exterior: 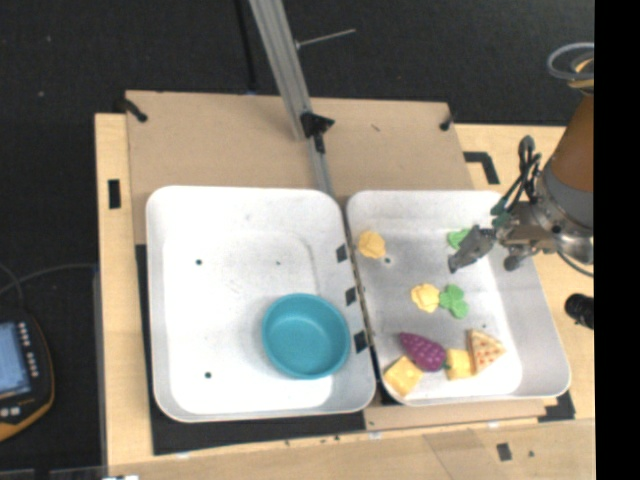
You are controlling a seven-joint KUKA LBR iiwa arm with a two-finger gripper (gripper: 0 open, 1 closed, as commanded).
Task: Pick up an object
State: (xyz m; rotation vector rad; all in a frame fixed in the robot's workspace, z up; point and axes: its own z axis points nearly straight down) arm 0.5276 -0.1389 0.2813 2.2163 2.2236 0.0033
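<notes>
The gripper (490, 252) hangs over the right bin (535, 313), its fingers spread and grasping nothing. The nearest piece, a small green toy (461, 237), lies just beside the left fingertip toward ten o'clock. The yellow and green pair (440, 299) sits farther off at seven o'clock.

arm: enters from right, orange band above wrist | pincer (488, 252): low, fingers angled down-left
</notes>
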